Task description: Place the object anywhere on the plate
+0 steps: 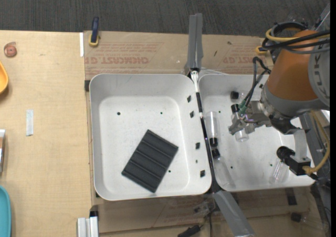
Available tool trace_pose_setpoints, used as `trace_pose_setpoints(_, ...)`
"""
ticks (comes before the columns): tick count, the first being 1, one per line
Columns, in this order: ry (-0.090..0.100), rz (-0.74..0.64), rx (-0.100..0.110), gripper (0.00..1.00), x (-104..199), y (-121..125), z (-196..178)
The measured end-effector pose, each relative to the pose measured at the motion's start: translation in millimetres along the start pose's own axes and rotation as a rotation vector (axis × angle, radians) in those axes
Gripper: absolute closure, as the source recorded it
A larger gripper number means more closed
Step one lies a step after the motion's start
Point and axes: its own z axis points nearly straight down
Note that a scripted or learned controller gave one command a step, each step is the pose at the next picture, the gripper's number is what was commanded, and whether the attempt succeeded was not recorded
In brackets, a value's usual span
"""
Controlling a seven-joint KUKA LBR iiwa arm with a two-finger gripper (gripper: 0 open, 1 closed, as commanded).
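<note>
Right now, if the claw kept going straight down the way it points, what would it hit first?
Probably the small clear plastic object just under the claw, resting on the floor of the right shallow white bin. Depth is hard to judge from this slanted view.

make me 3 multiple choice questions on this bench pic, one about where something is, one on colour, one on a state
1. Where does the dark ridged plate lie?
A. in the left bin
B. in the right bin
C. on the cardboard

2. What colour are the two bins?
A. blue
B. white
C. black

3. How does the plate lie against the bin walls?
A. square to them
B. standing on edge
C. flat but turned at a slant

Answers:
1 A, it rests on the left bin's floor.
2 B, both bins are white; the right bin matches.
3 C, its long edges run diagonally to the walls.

The claw is over the right bin.
</note>
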Motion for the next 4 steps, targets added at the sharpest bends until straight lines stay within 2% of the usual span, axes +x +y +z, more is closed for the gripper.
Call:
trace_pose_setpoints(1, -0.001, 0.211, 0.001, 1.0, 53.8, 51.4, -9.5)
trace_pose_setpoints(2, -0.001, 0.36, 0.001, 1.0, 115.7, 43.8, -52.9)
trace_pose_setpoints(3, -0.003, 0.512, 0.001, 1.0, 182.6, 87.6, -61.8)
trace_pose_setpoints(4, -0.002, 0.185, -0.001, 1.0, 173.6, 59.1, -239.7)
